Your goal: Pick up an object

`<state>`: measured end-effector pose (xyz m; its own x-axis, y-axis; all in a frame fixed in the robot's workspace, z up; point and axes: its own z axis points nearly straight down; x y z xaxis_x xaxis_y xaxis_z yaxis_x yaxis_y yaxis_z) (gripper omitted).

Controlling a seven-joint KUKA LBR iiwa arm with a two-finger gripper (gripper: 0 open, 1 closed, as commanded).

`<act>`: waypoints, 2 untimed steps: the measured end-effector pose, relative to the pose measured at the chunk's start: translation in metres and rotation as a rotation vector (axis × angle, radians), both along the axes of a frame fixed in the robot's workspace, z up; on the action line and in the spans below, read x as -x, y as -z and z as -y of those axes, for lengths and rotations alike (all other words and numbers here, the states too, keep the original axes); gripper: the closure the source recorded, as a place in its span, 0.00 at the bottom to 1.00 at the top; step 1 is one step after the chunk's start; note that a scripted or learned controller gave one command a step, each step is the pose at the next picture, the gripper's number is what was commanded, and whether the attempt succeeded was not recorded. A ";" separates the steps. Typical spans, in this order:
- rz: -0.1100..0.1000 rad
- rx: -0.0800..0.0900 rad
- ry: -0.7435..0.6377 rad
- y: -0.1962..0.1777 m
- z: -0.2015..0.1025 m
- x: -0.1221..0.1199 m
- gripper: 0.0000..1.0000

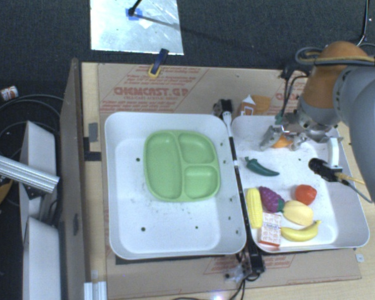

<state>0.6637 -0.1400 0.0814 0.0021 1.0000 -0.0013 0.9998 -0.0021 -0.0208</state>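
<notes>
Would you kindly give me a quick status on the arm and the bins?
Gripper low in right white bin, over small orange object; grasp unconfirmed. Green pepper lies just below. Green divided plate sits in left bin.

Grey arm (362,99), orange band, metallic pincer (282,136).

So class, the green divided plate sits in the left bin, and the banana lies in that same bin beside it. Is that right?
Not quite. The green divided plate is in the left bin, but the banana lies in the right bin, near its front edge, as the camera view shows.
</notes>
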 end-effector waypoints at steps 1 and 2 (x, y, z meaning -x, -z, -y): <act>0.000 0.000 0.000 0.000 0.000 0.000 0.00; -0.009 -0.004 0.001 -0.009 -0.001 0.002 1.00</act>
